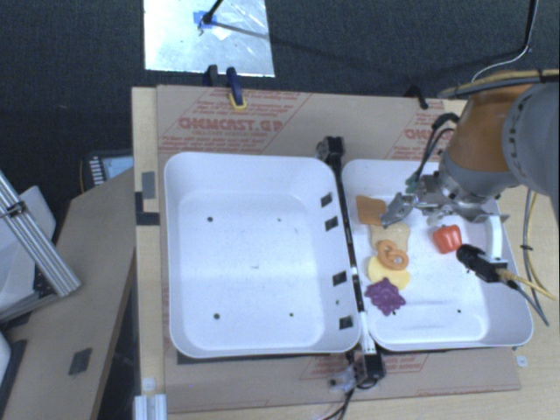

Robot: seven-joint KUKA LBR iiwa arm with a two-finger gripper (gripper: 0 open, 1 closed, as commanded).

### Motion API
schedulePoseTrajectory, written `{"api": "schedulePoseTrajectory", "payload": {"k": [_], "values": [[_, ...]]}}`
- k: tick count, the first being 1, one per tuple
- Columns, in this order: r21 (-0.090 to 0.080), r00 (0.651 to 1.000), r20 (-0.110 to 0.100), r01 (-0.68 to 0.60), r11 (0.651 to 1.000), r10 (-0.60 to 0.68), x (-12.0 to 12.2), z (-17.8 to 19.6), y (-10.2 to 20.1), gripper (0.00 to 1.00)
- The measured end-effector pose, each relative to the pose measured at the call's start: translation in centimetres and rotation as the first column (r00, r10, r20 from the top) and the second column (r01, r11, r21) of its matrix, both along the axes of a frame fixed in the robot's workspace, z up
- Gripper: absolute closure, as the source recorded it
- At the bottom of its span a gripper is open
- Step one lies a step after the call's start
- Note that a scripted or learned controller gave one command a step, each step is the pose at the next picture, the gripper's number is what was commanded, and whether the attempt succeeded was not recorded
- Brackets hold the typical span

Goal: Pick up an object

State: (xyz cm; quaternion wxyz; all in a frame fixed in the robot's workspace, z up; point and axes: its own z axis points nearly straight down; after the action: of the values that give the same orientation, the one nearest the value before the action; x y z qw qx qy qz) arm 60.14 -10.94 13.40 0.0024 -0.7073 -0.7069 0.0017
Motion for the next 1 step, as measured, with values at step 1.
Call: {"api": "schedulePoseTrajectory", "payload": {"k": [1], "values": [[0.002,1.0,-0.003,-0.001,1.0,0.001,-8.61,-1.83,2.78,0.0]]}}
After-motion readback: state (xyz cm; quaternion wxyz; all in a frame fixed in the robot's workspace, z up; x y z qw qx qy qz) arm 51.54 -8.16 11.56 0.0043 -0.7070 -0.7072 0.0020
